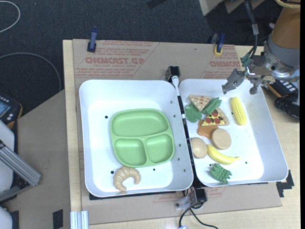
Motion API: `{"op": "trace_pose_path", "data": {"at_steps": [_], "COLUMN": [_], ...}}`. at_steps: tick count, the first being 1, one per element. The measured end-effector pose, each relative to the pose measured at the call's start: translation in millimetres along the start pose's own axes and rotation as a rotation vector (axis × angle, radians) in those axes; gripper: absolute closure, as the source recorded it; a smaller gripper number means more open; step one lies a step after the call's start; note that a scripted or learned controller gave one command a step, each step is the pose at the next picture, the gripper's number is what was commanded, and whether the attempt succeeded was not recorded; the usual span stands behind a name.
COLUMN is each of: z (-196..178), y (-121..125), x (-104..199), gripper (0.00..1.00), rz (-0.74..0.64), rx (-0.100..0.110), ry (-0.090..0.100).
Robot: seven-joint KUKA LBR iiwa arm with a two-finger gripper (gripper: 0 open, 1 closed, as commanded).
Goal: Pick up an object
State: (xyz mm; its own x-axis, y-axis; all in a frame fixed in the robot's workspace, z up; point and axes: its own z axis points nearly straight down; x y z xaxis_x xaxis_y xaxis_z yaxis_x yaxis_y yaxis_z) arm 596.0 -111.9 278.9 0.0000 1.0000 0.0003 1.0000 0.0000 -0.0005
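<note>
- Toy food crowds the right white bin [267, 147]: a green leafy plastic piece [219, 172] at its near edge, then a yellow plastic banana [222, 156].
- Midway lies a yellow plastic corn cob [238, 110], a likely target, apart from the pile.
- Over the far edge hovers the two-finger gripper [243, 81], fingers spread, grasping nothing, seemingly poised to descend.

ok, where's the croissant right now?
The croissant lies in the left bin, at its front edge, just below the green tray.
</note>
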Motion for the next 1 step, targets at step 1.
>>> {"op": "trace_pose_path", "data": {"at_steps": [1], "z": [-70.8], "y": [-47.2], "x": [33.1], "gripper": [0.0], "rz": [-0.004], "rx": [-0.008], "ry": [0.0]}}
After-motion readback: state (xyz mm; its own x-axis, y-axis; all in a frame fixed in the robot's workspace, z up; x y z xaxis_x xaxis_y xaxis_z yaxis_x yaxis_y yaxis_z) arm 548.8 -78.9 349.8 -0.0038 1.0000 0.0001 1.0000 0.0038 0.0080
